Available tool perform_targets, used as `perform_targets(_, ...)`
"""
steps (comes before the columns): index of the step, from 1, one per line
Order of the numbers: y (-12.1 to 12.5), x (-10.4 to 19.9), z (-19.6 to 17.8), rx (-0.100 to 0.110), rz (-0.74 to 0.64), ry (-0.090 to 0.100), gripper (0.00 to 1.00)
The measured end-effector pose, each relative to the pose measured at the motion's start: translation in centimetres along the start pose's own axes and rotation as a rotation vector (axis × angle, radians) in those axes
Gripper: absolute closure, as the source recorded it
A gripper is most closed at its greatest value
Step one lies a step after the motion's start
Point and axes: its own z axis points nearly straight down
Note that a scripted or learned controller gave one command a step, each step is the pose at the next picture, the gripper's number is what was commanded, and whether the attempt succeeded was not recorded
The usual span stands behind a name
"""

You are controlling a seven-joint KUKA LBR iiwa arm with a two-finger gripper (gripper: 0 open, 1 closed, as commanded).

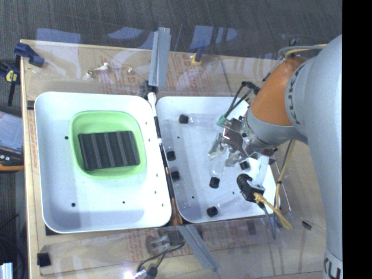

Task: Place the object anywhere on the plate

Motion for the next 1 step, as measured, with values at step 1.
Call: perform_targets(1,0.0,-0.01,-0.01,0.0,0.0,0.0,0.0)
